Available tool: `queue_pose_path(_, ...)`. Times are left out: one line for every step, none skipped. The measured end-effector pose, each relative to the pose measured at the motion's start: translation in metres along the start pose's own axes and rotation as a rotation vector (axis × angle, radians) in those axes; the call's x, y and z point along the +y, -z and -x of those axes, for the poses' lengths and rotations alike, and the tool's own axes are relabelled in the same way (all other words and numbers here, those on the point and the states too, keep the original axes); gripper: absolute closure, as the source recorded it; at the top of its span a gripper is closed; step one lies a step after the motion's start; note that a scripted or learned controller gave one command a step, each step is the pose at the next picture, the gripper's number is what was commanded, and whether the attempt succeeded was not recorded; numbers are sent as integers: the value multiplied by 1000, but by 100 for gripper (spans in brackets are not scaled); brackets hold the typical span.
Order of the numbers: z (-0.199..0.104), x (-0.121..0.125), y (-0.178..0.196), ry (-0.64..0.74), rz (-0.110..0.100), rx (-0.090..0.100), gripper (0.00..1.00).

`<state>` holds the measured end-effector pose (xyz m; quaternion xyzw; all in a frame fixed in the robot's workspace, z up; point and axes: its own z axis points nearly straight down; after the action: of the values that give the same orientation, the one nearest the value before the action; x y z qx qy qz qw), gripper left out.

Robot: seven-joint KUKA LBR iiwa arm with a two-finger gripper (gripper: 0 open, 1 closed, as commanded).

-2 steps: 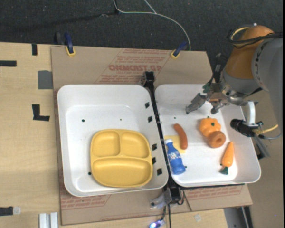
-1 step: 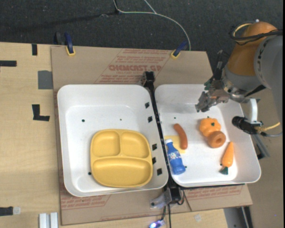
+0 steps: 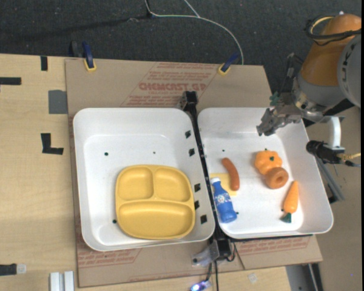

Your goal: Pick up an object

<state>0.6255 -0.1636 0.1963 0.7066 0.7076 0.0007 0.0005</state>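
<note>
The right bin [image 3: 249, 223] holds a red sausage [image 3: 231, 172], a blue bottle [image 3: 222, 203] lying on a small yellow piece [image 3: 219, 178], an orange pumpkin [image 3: 266, 160], an orange-brown doughnut [image 3: 276, 177] and a carrot [image 3: 290, 198]. My gripper [image 3: 272, 123] hangs over the far right part of this bin, above and behind the pumpkin, clear of all the objects. Nothing shows between its fingers.
The left bin [image 3: 97, 132] holds a yellow divided plate [image 3: 155, 200]. A black divider [image 3: 195, 138] runs between the bins. Both bins rest on a cardboard sheet [image 3: 164, 83] clamped at the back. The arm's grey and orange body [image 3: 330, 53] fills the upper right.
</note>
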Motion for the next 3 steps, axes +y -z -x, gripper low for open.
queue_pose_path(-10, -4, 52, 1, 1, 0, 100)
queue_pose_path(-11, -3, 98, 1, 3, -1, 100)
queue_pose_path(-67, -8, 97, 5, -3, 1, 100)
